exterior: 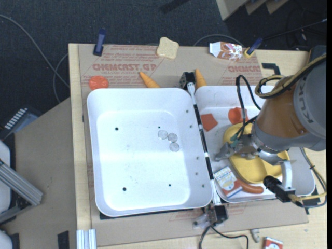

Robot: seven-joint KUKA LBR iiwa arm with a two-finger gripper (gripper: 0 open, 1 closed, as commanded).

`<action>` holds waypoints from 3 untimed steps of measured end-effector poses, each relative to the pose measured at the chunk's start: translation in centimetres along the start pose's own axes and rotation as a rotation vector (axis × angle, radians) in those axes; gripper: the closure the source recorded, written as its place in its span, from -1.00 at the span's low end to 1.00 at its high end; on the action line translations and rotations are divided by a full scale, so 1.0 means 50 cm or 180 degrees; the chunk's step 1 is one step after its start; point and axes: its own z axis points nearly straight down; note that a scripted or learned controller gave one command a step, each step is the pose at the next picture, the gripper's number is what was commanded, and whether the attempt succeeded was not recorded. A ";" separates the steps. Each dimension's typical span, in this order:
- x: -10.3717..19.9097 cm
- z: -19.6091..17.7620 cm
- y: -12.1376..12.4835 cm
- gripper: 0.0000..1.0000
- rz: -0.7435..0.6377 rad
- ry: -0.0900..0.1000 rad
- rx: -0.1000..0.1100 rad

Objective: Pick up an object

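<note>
Arm (290, 113) comes in from the right, grey body with orange band, hanging over the right bin (218, 95). Gripper (234, 148) sits low inside that bin, its tip just left of the yellow banana-like object (249, 169) and close above it (cannot tell how the pincer stands, the wrist and cables cover it, and no contact is clear). Everything below is placed against the right bin. Inside it: orange-red flat piece (208, 122) near the left wall, small orange block (234, 115) toward the back, a second yellow piece (232, 135) in the middle partly under the arm, a small printed carton (224, 179) at the front left, a red sausage-like item (249, 188) along the front edge. Left bin (104, 139) touches its left side and holds three small clear discs (169, 139). Behind it on the board: beige bread-shaped piece (167, 47), carrot (149, 80), printed packet (226, 50)
</note>
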 end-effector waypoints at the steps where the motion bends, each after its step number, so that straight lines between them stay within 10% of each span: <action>1: 0.004 -0.020 0.002 1.00 -0.0007 0.0010 -0.0002; 2: 0.090 -0.243 0.025 1.00 -0.0005 0.0002 0.0001; 3: 0.089 -0.241 0.024 -1.00 -0.0004 0.0001 0.0007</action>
